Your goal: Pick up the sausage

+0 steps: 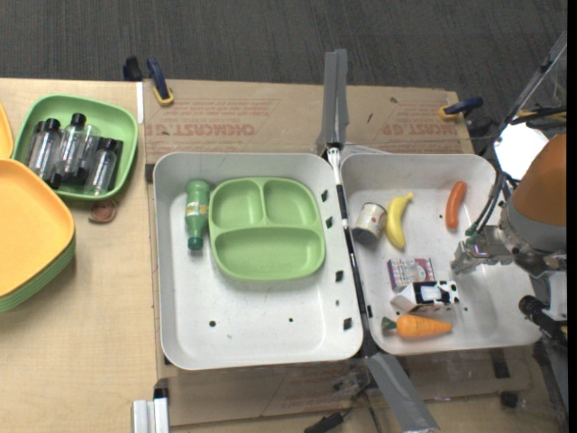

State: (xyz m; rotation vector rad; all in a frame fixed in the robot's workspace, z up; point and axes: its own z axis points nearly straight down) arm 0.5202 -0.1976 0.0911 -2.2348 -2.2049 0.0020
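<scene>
The sausage (455,205) — a short orange-red link with rounded ends — lies nearly upright at about one o'clock in the right bin (478,327), apart from the banana (398,220). My hand (471,253) sits below it, at five o'clock — how wide I cannot tell.

Dark carpet floor (270,16), wooden bench (81,350)

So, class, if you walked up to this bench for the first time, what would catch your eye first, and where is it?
Probably the green divided plate in the middle of the left bin, with a green bottle lying along its left side. Next, the bright food in the right bin: a banana near the top, an orange-red sausage to its right, and a carrot at the front. The gripper hangs just below the sausage.
</scene>
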